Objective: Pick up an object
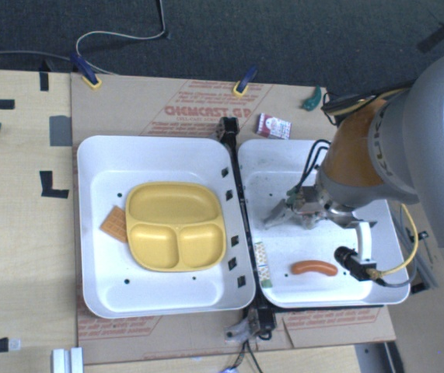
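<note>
Grey arm (408, 146) reaches over the right bin (284, 286), its claw (277, 214) low above the bin floor with fingers spread, pinching nothing. Near it, a sausage (313, 268) lies apart. Left bin (97, 286) holds a yellow tray (176, 225) over a cracker (115, 224).

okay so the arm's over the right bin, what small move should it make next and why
Probably shift the end effector toward the near edge of the right bin and over the sausage. It hangs above bare bin floor with nothing between its fingers, and the sausage lies apart from it, the closest loose object. The yellow tray sits in the other bin.
</note>
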You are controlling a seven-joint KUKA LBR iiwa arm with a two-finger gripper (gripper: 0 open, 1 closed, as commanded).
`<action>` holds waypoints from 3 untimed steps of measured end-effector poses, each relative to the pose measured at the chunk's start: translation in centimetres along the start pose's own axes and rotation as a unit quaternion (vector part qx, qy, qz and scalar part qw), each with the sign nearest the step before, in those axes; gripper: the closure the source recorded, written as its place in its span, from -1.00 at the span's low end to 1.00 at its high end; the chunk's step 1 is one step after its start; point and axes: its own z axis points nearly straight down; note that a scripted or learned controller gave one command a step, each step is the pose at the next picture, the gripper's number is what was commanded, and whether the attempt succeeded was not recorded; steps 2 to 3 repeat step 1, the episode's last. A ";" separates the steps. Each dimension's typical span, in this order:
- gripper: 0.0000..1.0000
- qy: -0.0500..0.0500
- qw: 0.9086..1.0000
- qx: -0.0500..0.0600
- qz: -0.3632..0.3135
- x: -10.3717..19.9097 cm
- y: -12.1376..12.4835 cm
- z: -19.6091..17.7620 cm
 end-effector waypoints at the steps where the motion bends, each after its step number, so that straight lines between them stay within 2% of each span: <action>1: 1.00 0.001 1.000 0.001 0.000 0.0 0.0 -0.9; 3: 1.00 0.001 1.000 0.001 0.000 0.0 0.0 -0.9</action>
